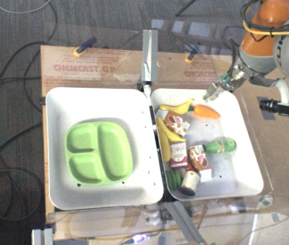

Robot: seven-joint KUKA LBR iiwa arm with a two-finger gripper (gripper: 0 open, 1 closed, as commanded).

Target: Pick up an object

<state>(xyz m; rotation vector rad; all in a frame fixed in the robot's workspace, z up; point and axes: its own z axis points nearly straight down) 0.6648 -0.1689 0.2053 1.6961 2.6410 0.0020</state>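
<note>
Green tray (100, 152) in left bin (57, 103); toy food in right bin (246, 152); gripper (213, 93) jaws seemingly spread

The right bin (246, 152) holds a pile of toy food — a yellow banana (165, 130), an orange carrot (206, 112) near the back edge, a green bottle (220, 146) lying on its side, two small red boxes (179, 154) and a little can (189, 182) tipped over.

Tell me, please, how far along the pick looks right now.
Nothing looks done: the orange plastic carrot and yellow toy banana lie in the right white bin. In hand: the claw hovers above the bin's far rim, beside the carrot. Left: descending, grasping and lifting.
</note>
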